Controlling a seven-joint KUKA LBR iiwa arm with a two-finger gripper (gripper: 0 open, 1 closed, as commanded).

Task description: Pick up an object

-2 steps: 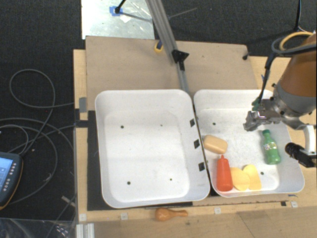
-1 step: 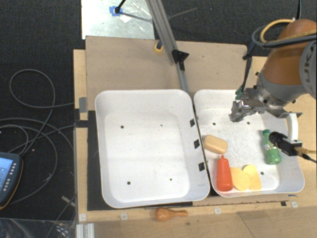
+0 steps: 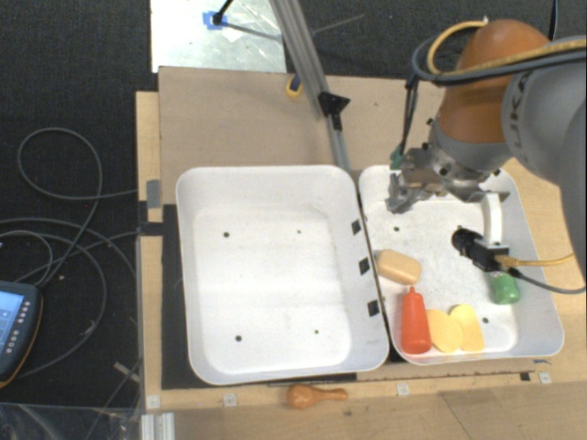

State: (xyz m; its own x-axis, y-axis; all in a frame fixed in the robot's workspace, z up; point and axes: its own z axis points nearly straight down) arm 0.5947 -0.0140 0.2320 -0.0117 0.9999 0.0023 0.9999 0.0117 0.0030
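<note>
My gripper (image 3: 402,198) hangs over the far left part of the right bin (image 3: 541,324), above bare bin floor. A tan rounded block (image 3: 398,267) lies just nearer the camera than the gripper, by the bin's left wall and apart from it. A red bottle (image 3: 415,322) lies at the near left of the bin. Beside it are two yellow pieces (image 3: 457,329). A green object (image 3: 503,290) rests toward the right wall. Nothing is seen held by the gripper.
The left bin (image 3: 206,200) stands beside the right one, their rims touching. A small orange object (image 3: 316,394) lies on the bench in front of the bins. A slanted metal pole (image 3: 307,58) rises behind them. Cables lie on the floor at left.
</note>
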